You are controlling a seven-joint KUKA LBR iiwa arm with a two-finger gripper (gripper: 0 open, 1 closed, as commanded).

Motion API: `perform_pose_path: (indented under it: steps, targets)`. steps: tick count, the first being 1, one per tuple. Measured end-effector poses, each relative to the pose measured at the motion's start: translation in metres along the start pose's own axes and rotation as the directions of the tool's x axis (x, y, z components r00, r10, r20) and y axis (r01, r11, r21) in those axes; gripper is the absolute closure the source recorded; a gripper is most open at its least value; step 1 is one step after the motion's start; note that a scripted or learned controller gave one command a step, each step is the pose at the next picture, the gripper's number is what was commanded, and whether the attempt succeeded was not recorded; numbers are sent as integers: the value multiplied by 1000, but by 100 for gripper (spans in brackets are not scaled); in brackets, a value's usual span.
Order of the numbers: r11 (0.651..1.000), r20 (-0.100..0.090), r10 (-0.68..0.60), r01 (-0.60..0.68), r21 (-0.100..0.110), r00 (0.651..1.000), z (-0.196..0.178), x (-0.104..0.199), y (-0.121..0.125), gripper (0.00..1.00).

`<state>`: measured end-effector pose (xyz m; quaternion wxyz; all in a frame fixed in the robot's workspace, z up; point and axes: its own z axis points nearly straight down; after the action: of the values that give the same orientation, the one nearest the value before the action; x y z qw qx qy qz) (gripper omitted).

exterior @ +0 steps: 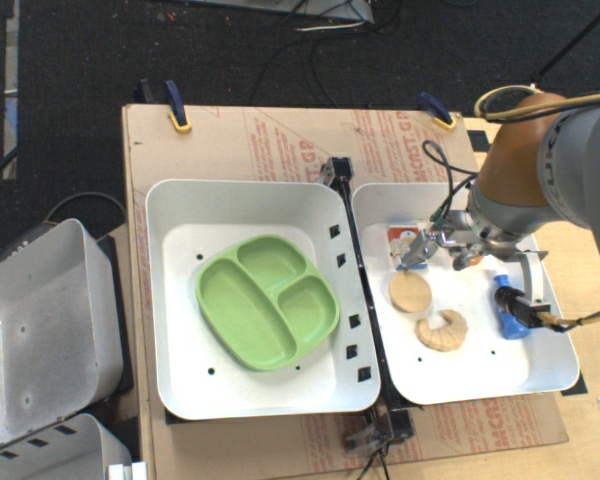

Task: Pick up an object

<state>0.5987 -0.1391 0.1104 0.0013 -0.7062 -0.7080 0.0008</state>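
My gripper (439,256) hangs low over the back of the right bin (550,373), open, with nothing between its fingers. One fingertip (411,257) is over a small red, white and blue packet (404,236), which the gripper partly hides. A round tan disc (411,293) lies just in front of the gripper. A tan curled pastry-like piece (442,330) lies nearer the front. A blue object (511,311) rests by the bin's right wall.
The left bin (170,268) holds a green divided plate (267,301). A black divider (358,278) runs between the bins. Two clamps (178,108) (440,111) grip the board's back edge. A grey tub (40,328) stands off the bench at left.
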Motion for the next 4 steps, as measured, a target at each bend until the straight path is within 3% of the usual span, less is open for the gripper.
perform_pose_path:
  steps: [1,3,4]
  targets:
    - [1000,1,3,-3,-5,1000,-13,-1,1,100]
    - [1000,2,-1,1,-9,1000,-97,-1,13,100]
    - [1000,0,-4,4,-3,1000,-98,61,17,100]
